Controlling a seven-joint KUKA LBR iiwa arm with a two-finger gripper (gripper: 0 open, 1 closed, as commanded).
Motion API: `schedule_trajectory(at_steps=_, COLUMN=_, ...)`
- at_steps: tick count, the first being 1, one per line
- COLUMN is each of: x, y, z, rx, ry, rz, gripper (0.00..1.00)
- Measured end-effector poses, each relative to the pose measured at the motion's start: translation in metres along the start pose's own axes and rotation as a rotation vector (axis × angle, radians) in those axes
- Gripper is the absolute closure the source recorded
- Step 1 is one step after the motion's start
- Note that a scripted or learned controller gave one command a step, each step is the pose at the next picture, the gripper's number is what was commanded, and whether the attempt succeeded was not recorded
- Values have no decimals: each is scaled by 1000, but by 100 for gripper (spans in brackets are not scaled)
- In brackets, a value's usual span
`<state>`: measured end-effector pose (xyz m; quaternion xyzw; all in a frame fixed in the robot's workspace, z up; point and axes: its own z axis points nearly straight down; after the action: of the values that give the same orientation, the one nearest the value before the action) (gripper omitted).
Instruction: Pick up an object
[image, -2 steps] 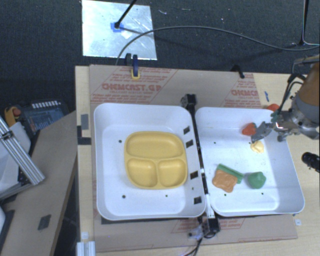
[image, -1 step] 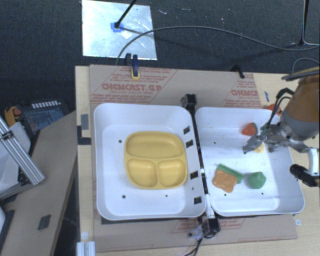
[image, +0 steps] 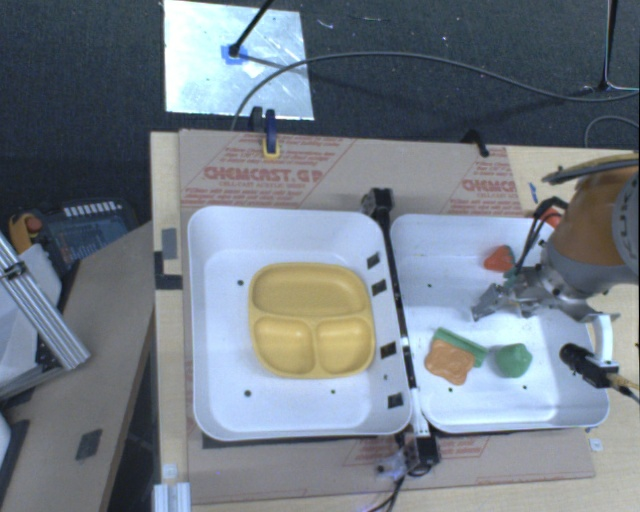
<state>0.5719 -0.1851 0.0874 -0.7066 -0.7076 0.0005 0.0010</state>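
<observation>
Gripper (image: 487, 303), jaws' state unclear, hovers between red piece (image: 498, 260) and green block (image: 513, 359).

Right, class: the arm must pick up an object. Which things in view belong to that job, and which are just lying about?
Job:
gripper
orange-red piece
green strip
orange block
green lump
right bin

Lying about:
yellow divided tray
left bin
cables
foil sheet

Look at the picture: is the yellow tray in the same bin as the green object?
No. The yellow tray lies in the left bin, while the green object lies in the right bin.
</observation>
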Motion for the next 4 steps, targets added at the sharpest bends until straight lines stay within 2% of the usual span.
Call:
schedule_trajectory(at_steps=1, x=-1, y=2, z=-14, rx=-6, ry=-2, rz=1, gripper=100)
schedule_trajectory(at_steps=2, x=-3, y=-5, z=-61, rx=-6, ry=-2, rz=2, gripper=100)
schedule_trajectory(at_steps=4, x=-13, y=0, z=-177, rx=-10, ry=-4, rz=-3, gripper=100)
